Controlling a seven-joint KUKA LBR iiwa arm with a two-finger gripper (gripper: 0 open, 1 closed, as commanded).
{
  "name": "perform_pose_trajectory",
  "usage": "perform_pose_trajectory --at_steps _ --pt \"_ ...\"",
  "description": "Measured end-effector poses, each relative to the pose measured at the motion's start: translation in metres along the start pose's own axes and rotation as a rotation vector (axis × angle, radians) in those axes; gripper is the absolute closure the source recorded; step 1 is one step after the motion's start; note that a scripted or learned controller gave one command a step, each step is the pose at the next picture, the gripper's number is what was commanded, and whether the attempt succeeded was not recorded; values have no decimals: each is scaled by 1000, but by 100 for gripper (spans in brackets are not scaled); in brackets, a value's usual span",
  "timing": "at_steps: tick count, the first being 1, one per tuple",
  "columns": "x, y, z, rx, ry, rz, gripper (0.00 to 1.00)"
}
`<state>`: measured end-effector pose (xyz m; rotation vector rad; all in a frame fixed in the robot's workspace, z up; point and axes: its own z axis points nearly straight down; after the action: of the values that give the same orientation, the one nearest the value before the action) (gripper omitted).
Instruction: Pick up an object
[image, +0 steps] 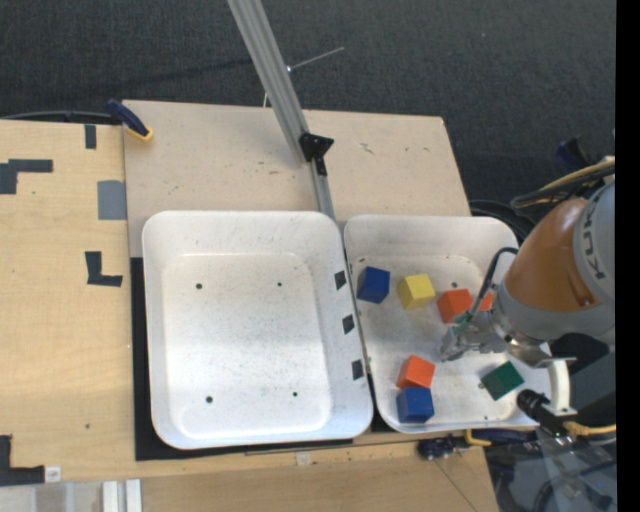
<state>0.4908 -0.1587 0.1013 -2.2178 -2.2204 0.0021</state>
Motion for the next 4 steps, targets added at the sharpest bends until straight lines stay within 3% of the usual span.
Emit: perform_pose_trajectory --at_steps 2,3,4 --pt "-8 -2 -101 -7 -3 0 100" --pt "-8 -2 -98 -2 -2 1 100" --pt "34 13 -98 -2 1 -5 100"
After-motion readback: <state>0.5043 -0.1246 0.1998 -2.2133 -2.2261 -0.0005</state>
